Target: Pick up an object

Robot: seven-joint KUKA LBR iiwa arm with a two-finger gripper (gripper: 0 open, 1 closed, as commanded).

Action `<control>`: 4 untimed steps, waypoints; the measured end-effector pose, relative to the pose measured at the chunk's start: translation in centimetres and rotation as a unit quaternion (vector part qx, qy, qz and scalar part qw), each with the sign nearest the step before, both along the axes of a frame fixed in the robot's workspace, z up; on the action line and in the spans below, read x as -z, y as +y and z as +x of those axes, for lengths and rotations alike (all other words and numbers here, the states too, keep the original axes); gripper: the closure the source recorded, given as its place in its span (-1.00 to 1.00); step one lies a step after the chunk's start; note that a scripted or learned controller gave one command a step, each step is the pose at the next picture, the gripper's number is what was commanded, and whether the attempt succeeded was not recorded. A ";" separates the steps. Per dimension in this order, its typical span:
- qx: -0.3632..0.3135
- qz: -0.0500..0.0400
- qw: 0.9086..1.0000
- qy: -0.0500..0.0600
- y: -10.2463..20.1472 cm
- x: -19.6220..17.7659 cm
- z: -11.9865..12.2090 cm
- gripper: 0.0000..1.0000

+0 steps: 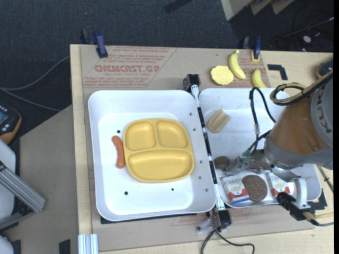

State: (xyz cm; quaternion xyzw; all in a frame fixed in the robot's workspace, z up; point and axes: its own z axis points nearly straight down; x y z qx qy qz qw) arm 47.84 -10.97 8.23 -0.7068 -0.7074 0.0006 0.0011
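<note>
Yellow plate (158, 150) fills left bin (100, 142); orange sausage (119, 151) beside it.

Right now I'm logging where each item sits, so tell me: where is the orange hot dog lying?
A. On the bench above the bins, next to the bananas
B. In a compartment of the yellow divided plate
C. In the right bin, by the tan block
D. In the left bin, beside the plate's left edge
D: the orange hot dog lies on the floor of the left bin, just left of the yellow divided plate, not in a compartment.
</note>
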 end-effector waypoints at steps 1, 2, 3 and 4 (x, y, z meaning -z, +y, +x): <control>0.002 -0.004 1.000 -0.005 -7.8 -2.4 6.5 -1.00; -0.003 0.000 1.000 -0.005 -1.0 -7.7 7.3 -1.00; 0.000 0.000 1.000 0.001 -0.5 0.2 6.5 -1.00; 0.000 -0.001 1.000 -0.002 -0.6 -1.2 6.6 1.00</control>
